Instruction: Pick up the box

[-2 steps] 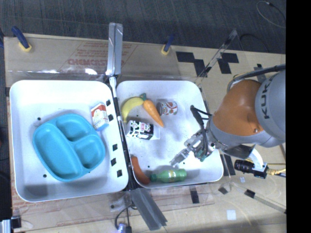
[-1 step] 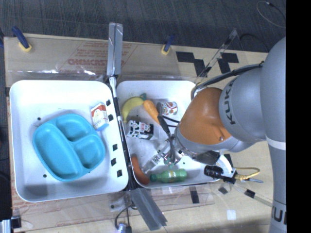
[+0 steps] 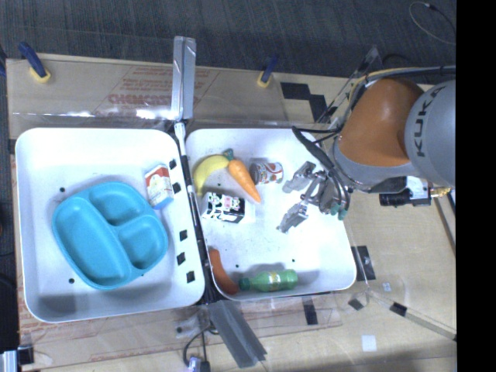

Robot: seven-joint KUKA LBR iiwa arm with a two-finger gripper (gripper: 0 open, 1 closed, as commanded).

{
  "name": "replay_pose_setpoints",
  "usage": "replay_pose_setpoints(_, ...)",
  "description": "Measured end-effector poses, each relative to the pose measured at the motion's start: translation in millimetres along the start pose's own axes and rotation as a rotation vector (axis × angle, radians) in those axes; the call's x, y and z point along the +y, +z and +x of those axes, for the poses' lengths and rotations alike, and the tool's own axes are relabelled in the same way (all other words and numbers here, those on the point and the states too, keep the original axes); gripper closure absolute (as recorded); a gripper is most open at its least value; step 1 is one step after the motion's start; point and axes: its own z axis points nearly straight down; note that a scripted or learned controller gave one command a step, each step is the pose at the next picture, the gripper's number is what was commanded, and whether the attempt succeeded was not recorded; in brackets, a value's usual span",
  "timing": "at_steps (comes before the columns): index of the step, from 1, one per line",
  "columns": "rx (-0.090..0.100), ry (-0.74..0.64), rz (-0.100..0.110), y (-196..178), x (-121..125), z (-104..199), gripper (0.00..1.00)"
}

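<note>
The box (image 3: 224,207) sits in the right bin (image 3: 333,266), over toward its left wall, lying flat, black-and-white print up. Straight up from it at about 12 o'clock there's a banana (image 3: 204,170), and a carrot (image 3: 242,179) at roughly 1 o'clock, its orange end almost touching the box's top corner. A can (image 3: 267,171) lies just right of the carrot.

The gripper (image 3: 298,200) hangs over the middle of the same bin, at 3 o'clock from the box and clearly apart from it. Its fingers are spread open with nothing between them.

Down at the bin's 6 o'clock edge a green bottle (image 3: 269,280) lies on its side, with a sausage (image 3: 219,271) next to it at the bottom-left corner.

The left bin (image 3: 31,208) holds a blue tray (image 3: 110,233) and a small carton (image 3: 159,185) at the tray's 1 o'clock, near the divider.
</note>
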Motion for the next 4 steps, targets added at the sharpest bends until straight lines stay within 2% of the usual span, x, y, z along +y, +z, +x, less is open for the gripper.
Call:
replay_pose_setpoints(1, 0.003, -0.189, -0.001, 51, 11, 51, 0.00)
replay_pose_setpoints(2, 0.002, -0.193, -0.001, 40, 12, 50, 1.00)
replay_pose_setpoints(3, 0.000, -0.360, 0.000, -67, -10, 75, 1.00)
replay_pose_setpoints(4, -0.001, -0.031, 0.000, -98, -15, 73, 1.00)
